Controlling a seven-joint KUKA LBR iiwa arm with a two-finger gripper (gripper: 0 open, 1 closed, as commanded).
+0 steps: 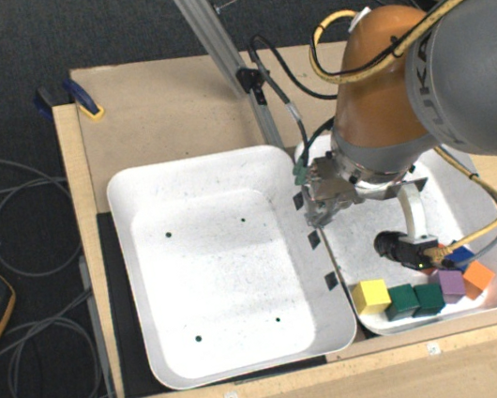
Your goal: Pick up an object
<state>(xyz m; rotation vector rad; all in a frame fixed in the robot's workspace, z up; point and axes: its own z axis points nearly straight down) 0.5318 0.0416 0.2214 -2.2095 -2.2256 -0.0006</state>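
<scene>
Blocks [415, 299] line the near edge of the right bin [367, 225], apart from your gripper [323, 191].
From the left you see a yellow block [372, 294], two green, purple, orange; the gripper sits beyond the yellow block by the bin's left wall, and you cannot tell how open it is.

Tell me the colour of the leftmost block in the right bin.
The leftmost block is yellow, seen in the camera view.

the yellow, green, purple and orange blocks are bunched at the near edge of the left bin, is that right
Not quite. The camera view shows the yellow block, green blocks, purple block and orange block bunched at the near edge of the right bin, not the left bin.
</scene>
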